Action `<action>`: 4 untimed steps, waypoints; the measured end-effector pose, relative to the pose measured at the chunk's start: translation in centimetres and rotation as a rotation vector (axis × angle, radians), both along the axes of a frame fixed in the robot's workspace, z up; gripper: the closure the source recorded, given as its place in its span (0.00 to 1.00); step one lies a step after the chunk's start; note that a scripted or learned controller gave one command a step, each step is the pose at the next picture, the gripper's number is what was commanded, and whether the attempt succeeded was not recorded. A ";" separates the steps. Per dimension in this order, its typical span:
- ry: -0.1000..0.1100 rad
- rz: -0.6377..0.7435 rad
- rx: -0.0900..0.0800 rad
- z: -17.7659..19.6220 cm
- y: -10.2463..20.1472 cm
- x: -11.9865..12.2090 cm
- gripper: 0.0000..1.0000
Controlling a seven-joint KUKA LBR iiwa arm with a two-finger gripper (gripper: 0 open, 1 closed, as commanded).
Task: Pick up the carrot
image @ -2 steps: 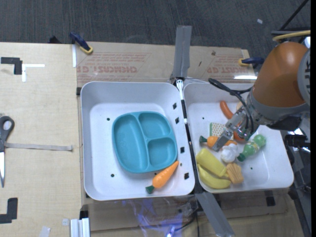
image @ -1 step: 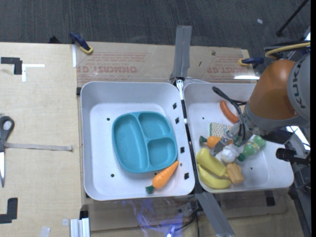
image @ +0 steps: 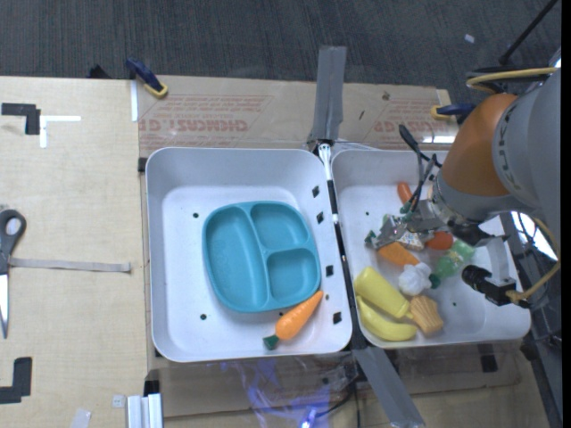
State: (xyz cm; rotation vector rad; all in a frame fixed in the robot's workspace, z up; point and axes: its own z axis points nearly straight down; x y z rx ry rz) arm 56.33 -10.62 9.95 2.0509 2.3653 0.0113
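While the arm reaches in from the right over the right bin, the carrot lies in the left bin, near its front edge, just beside the lower right corner of the blue plate, well apart from the gripper. Carrot is orange with a green tip, lying at a slant, green end toward the front.

Writing: red print runs along the cardboard strip behind the bins, upside down and mirrored from this camera; letters not legible enough to record. No other labels readable.

Counts: two white bins, side by side. One blue plate with three compartments, left bin. One carrot. Right bin holds a cluster of toy foods: one yellow banana, one yellow pepper-like piece, one tan bread-like piece, one white piece, one orange piece, plus small red and green pieces partly hidden under the wrist; exact count of those cannot be told. One pair of scissors at the bench's left edge.

Gripper sits low over the clutter in the right bin; finger state cannot be told from this view.
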 end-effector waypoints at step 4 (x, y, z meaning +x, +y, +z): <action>0.012 -0.034 0.002 -0.7 -2.7 -6.5 0.00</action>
